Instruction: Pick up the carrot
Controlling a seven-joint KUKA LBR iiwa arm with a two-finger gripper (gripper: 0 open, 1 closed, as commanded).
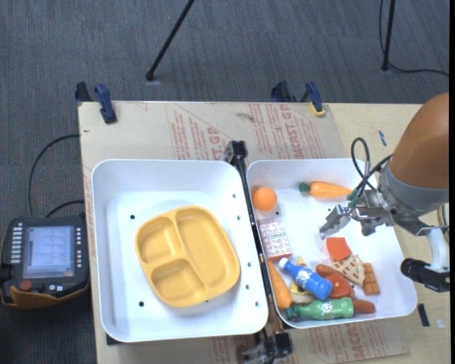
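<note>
Orange and green, the carrot (327, 189) lies at the far side of the right bin (318, 169), pointing to the right, with an orange ball (265, 198) to its left. The gripper (340, 221) hovers just nearer than the carrot, its fingers spread apart and holding nothing. Near it lie a red block (338, 248), a waffle piece (351, 268) and two bottles. The left bin (110, 196) holds a yellow divided plate (186, 255).

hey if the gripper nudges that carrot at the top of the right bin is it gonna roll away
Probably somewhat. The carrot looks smooth, rounded and tapered, so it would likely roll in a curve. It lies on bare bin floor with nothing touching it, so little would stop it. It looks like a rigid toy.
</note>
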